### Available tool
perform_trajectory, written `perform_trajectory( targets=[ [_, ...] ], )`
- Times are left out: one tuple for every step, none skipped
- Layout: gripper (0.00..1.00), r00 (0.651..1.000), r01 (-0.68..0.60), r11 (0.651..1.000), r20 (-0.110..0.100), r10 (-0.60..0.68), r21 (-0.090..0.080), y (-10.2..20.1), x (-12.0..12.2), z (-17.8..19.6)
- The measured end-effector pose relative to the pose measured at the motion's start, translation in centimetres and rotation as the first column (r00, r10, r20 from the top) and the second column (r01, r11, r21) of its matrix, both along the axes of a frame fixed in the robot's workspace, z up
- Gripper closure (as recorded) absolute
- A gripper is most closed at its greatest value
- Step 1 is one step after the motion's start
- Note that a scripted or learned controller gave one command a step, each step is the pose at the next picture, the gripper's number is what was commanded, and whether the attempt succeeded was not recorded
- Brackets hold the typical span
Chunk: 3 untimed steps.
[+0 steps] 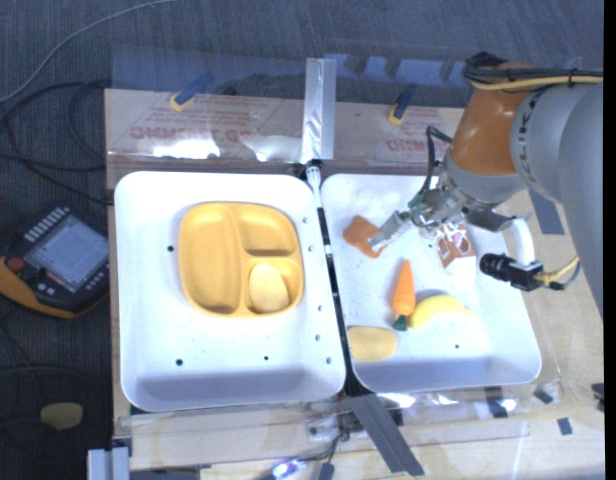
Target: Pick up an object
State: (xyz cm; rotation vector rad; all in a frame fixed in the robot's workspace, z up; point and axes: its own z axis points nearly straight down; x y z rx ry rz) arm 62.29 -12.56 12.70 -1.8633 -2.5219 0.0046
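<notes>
Two shallow white bins are set side by side on the desk [138,128]. In the left bin [148,358] a yellow divided tray [213,258] is laid, and a pale rounded object [269,288] is held in its near right compartment; the other compartments are seen bare. In the right bin [508,353] several things are spread. An orange block [361,235] is placed at the far left, close to the wall shared by the bins. A carrot [403,290] is stood lengthwise near the middle, with a banana [438,310] touching its near end on the right. A tan oval piece [372,343] is rested at the near left corner. A small red and white item [454,244] is found at the far right, just beside the gripper [398,226].

The gripper is lowered into the far part of the right bin, and its fingers [386,233] are pointed left toward the orange block. Whether they are open or closed cannot be told, and contact with the block cannot be made out. The red and white item is too small to identify. The arm is cut off by the right edge.

Bare floor is left along the near right of the right bin and across the near part of the left bin. A handheld controller [48,263] is laid on the floor well to the left.
</notes>
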Motion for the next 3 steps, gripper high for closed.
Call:
perform_trajectory(
  targets=[
    [0.0, 1.0, 0.001, 1.0, 0.015, -0.001, -0.002, 1.2, -8.3, -3.9],
    [0.0, 0.932, 0.362, 0.932, 0.02, -0.362, 0.004, 0.7, -12.2, -3.9],
    [0.0, 0.973, 0.23, 0.973, 0.012, -0.23, 0.0, 0.3, -7.7, -3.9]
  ],
)
